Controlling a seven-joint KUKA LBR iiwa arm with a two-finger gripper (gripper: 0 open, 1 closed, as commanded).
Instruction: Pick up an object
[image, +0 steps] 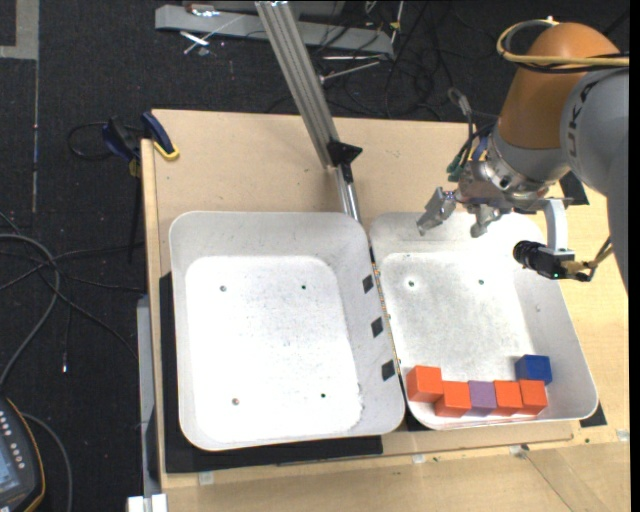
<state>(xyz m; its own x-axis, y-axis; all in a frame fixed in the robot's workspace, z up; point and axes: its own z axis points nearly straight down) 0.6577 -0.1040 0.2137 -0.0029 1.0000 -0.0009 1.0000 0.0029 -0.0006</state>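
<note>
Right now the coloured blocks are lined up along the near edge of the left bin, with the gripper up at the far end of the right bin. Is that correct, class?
Not quite. The camera view shows the blocks along the near edge of the right bin, not the left bin. The gripper is indeed at the far end of the right bin.

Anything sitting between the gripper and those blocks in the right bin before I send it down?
Nothing visible. The gripper, open, hangs over the far end of the right bin; the blocks sit in a row against its near wall, with only bare bin floor between.
</note>
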